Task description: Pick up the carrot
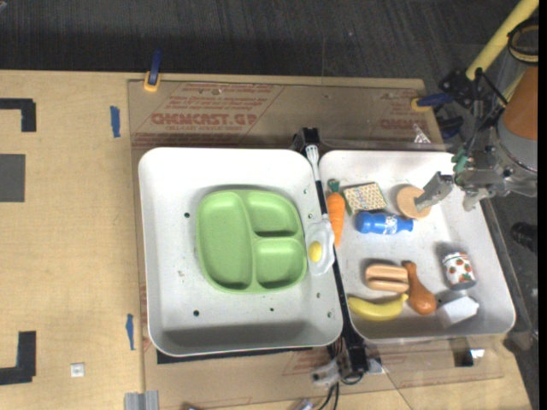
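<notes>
The banana [377, 307] is lying at the right bin's [500, 267] near edge; the carrot [337, 215] is resting at its left wall, while the gripper [451, 187] is hovering released, far right.

even, fairly bright overhead light across the scene; the two white bins [162, 254] are the brightest areas, close to washed out along their rims, with soft grey shading on their inner walls; the dark floor [256, 20] at the top is dim and shows little detail; the brown counter [68, 229] is flatly lit with no hard glare; shadows are short and soft, sitting close under the green tray [252, 239] and the small items in the right bin; overall sharpness is modest, small items slightly soft, printed lettering on the cardboard [205, 114] hard to read; the arm [517, 118] at the right edge looks blurred.
</notes>
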Action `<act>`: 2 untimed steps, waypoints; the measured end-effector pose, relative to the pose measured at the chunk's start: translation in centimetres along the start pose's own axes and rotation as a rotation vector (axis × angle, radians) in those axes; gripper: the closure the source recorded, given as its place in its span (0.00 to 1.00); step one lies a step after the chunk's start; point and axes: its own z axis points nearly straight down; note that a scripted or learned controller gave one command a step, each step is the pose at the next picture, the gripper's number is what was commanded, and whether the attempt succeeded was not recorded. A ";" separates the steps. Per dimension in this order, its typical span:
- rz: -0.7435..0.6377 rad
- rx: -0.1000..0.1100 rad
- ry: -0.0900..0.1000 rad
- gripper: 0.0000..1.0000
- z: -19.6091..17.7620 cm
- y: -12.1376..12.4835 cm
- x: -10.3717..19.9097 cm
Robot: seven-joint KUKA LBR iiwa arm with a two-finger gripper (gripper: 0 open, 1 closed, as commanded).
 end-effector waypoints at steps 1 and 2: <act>-0.165 0.004 0.001 0.00 8.8 -6.6 -0.4; -0.278 -0.015 -0.003 0.00 14.1 -7.1 1.4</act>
